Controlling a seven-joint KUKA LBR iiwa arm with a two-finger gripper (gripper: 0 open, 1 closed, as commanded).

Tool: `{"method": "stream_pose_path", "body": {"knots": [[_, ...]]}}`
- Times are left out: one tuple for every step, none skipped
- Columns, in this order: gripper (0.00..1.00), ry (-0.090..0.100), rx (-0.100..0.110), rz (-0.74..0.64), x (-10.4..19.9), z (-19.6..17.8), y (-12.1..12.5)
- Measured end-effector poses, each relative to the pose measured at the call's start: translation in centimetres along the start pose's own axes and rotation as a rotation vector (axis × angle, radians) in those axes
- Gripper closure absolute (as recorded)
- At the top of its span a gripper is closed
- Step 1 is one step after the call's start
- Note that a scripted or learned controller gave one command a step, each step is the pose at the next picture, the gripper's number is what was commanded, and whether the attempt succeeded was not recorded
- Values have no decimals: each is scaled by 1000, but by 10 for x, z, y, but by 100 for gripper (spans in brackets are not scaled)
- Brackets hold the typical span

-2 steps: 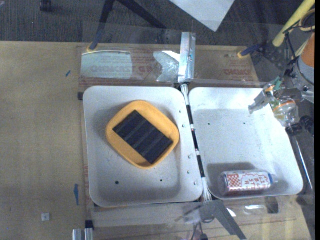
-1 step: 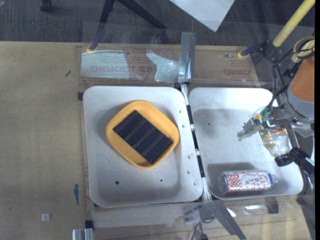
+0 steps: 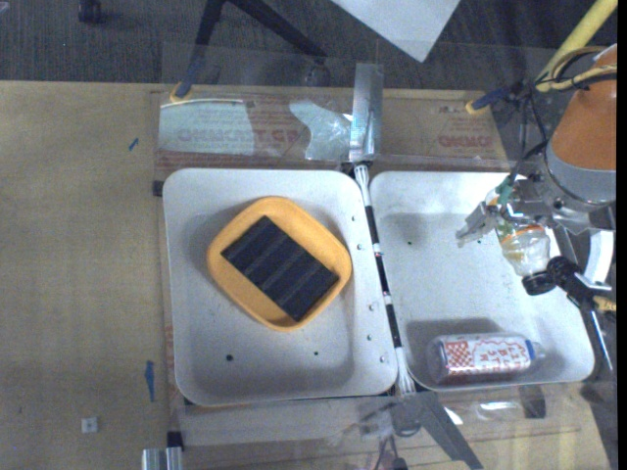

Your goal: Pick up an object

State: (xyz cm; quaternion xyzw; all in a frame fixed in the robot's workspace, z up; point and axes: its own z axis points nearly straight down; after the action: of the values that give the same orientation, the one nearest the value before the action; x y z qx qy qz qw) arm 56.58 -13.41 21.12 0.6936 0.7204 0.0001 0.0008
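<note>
- Two white bins side by side, so I'll use the right bin (image 3: 431,199) as the landmark. The bottle (image 3: 487,353) with the red-and-white patterned label lies on its side along that bin's near wall, probably rolled or got dropped there.
- The orange tray thing (image 3: 279,260) with the dark slatted top sits in the middle of the left bin (image 3: 191,341), well apart from the arm.
- The gripper (image 3: 516,225) hangs over the right bin's far right part, and there's a small clear, crinkly object (image 3: 521,241) with some orange and green on it right at the fingers. Looks like it's pinched and up off the floor, which fits a pick in progress, though that's my read.
- The arm (image 3: 586,140) comes in from the right, orange band above the wrist, tool pointing down and a bit toward the bin's middle.
</note>
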Motion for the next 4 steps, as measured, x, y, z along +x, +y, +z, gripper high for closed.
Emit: {"method": "stream_pose_path", "body": {"knots": [[0,2,4,-100,-5,-46,-64],[0,2,3,-171,32,75,-86],[0,1,-7,-52,-22,123,-43],[100,0,-9,-49,-24,114,-43]]}}
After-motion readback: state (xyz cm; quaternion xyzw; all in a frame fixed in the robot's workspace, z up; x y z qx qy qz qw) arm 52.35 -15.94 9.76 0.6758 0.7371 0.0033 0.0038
